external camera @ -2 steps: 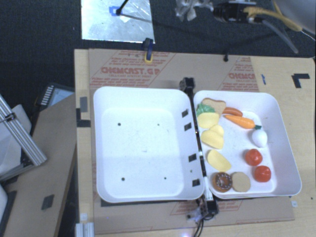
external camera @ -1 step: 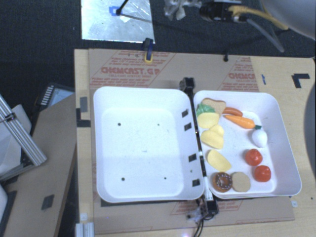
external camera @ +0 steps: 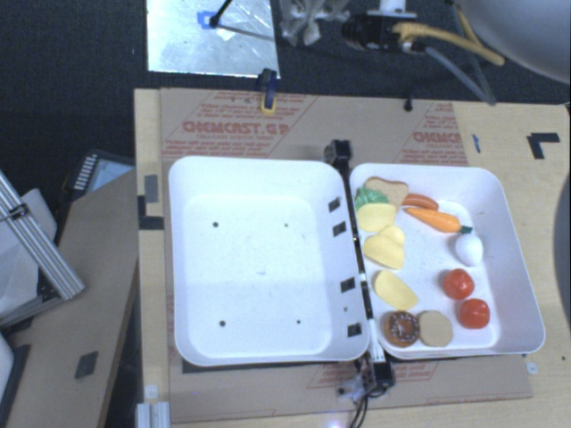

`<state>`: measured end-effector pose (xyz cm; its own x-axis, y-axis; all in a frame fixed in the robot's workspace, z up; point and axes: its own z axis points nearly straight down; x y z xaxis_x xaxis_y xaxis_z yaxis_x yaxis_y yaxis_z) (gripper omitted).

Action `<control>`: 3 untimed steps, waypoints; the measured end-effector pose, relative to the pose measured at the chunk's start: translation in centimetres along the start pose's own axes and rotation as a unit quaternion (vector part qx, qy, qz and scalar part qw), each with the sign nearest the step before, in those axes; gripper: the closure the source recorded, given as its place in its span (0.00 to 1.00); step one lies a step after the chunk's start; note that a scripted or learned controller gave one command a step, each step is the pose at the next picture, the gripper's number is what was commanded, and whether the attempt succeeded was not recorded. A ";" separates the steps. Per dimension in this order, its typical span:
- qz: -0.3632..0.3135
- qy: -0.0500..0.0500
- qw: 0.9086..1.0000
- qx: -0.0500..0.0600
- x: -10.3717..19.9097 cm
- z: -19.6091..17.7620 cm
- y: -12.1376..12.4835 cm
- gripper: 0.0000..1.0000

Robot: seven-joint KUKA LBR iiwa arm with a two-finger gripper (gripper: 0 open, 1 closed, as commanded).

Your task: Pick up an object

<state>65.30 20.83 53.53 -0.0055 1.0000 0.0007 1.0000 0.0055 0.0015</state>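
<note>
The right bin [external camera: 508,239] holds several toy foods. A bread slice [external camera: 389,188], a green piece [external camera: 367,198] and a carrot [external camera: 437,218] lie at its far end. Three yellow pieces [external camera: 385,248] run down its left side. A white egg [external camera: 467,250] rests near the right wall, with two red tomatoes [external camera: 458,283] below it. A chocolate donut [external camera: 401,328] and a tan cookie [external camera: 435,329] sit at the near edge. My gripper [external camera: 303,20] hangs far back at the top of the view, beyond the bench and well away from both bins.
The left bin [external camera: 192,239] sits beside the right one, joined by a black divider strip [external camera: 352,248]. A blue-and-yellow clamp [external camera: 267,90] stands on the bench's far edge. A shiny plate [external camera: 210,25] lies on the floor behind. Yellow and grey cables [external camera: 446,38] trail from the arm.
</note>
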 end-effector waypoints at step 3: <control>0.001 -0.001 1.000 -0.001 2.5 0.0 1.6 1.00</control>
<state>66.88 23.35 53.53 -0.0027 1.0000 -0.0010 1.0000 0.0027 0.0037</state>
